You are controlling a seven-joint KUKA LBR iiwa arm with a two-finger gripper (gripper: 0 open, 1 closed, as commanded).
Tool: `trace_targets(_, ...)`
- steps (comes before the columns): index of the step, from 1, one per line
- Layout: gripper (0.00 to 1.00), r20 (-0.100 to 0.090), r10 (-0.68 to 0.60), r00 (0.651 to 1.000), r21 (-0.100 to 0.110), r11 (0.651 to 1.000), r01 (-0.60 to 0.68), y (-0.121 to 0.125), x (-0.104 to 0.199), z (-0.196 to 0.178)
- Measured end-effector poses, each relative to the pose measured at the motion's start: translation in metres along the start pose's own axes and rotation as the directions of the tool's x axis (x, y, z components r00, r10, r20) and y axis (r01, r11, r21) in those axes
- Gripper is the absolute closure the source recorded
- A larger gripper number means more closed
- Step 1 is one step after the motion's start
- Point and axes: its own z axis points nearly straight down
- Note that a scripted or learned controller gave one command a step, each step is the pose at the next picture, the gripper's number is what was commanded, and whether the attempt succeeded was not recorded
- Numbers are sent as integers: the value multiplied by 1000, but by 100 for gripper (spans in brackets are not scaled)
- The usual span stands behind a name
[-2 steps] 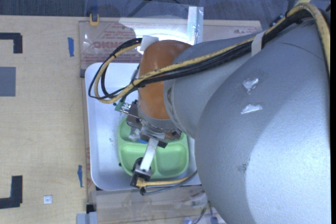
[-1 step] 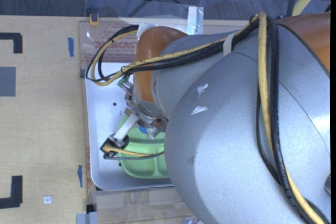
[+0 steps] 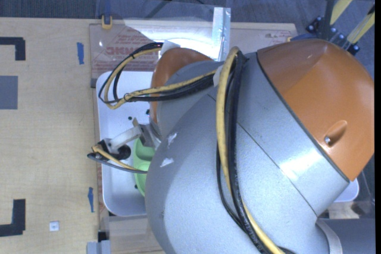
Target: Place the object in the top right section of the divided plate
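1. Nearest the lens, the grey arm (image 3: pixel 238 187) bulks across the centre and right of the camera view and hides most of what is below it.
2. At far left lies the pale wooden bench (image 3: pixel 47 128), bearing black corner marks (image 3: pixel 15 47) and short strips of blue tape (image 3: pixel 80 53).
3. Next comes the left white bin (image 3: pixel 116 193); its left wall and a patch of its floor show beside the arm.
4. A pale green thing (image 3: pixel 141 157) lies in this bin, close to the left wall and about midway along it, and is largely covered by the arm. Too little of it shows to tell whether it is the divided plate or the object.
5. The gripper (image 3: pixel 146 132) hangs low over the bin, just above the green thing's upper edge. Whether it is open or closed, and whether it has hold of anything, cannot be told.
6. A clear sheet (image 3: pixel 178 24) stands at the bin's far end.
7. At far right, the arm's orange band (image 3: pixel 315 92) faces the camera.
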Motion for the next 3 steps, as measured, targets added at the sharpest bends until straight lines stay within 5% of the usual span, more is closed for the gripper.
trace_targets(1, 100, -40, 119, 992, -3, 993, -119, -3, -14, 8)
trace_targets(2, 100, -4, 139, 990, 9, 990, -139, 21, 70, 12)
trace_targets(3, 100, 4, 135, 991, 5, 991, -135, 57, 74, 9)
